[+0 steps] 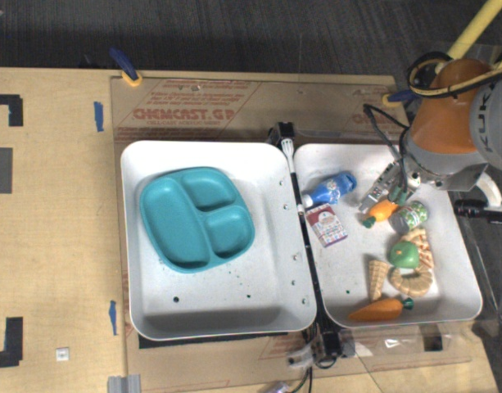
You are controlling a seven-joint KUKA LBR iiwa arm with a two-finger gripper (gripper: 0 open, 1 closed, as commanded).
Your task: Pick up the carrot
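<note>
**A:** The carrot (377, 309) lies at lower right, against the near wall of the right bin (341, 277). It looks light, stiff and slick, so I'd grip across its thick middle.

**B:** A cone (378, 275) and a green apple (404, 255) crowd just above it. Higher up, the claw (385, 193) hovers by a small orange piece (382, 212). I cannot tell if it is spread or pressed together.

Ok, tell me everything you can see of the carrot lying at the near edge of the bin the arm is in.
The carrot is small, orange, smooth and plastic-looking. It tapers to a point on the view's left and has a green stub at its thicker right end. It lies flat on the floor of the right bin, close along the near wall. A tan biscuit-like piece sits just behind the green end; contact is unclear. The claw is well apart, further back.
</note>
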